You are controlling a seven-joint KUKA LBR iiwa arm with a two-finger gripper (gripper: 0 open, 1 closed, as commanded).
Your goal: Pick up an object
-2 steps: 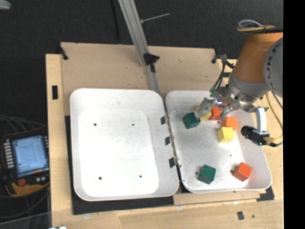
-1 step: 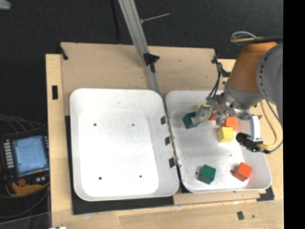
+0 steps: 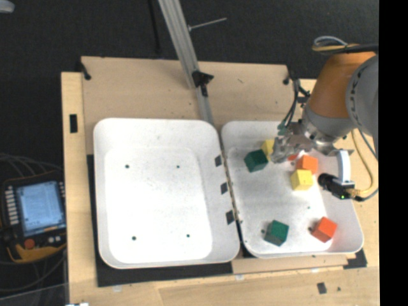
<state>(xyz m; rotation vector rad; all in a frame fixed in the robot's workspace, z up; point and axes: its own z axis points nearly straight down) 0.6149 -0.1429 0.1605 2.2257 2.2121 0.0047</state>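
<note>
At the far left a handheld control pendant [image 3: 35,212] lay off the bench, its screen lit pale blue; whatever was written on it was too small to read, and no brand or label could be made out anywhere in the scene. Next came the left bin [image 3: 108,139], white and shallow, showing just four small dark dots on its floor. A slanted metal rail [image 3: 185,50] crossed down from the top toward the seam between the bins. The right bin [image 3: 250,244] held the candidates for picking: a green cube [image 3: 256,161] near its upper left, a second green cube [image 3: 276,233] near the front, a yellow block [image 3: 268,147] just beside the gripper, another yellow cube [image 3: 301,180] with an orange cube [image 3: 309,164] touching or nearly touching it, and a red-orange cube [image 3: 324,229] toward the front right corner. The gripper [image 3: 288,150] hung low over the upper part of that bin, between the small yellow block and the orange cube, under the orange-banded arm [image 3: 338,88]. Its fingers were hidden in the clutter of the wrist, so I could not tell whether they stood wide or narrow, nor whether anything sat between them. The likely trouble, as I judged it, was crowding: with the yellow, orange and green pieces so near together, the fingers could come down on a cube's top or edge, nudge a neighbour aside, or pinch a corner and let the piece slip on the lift.
</note>
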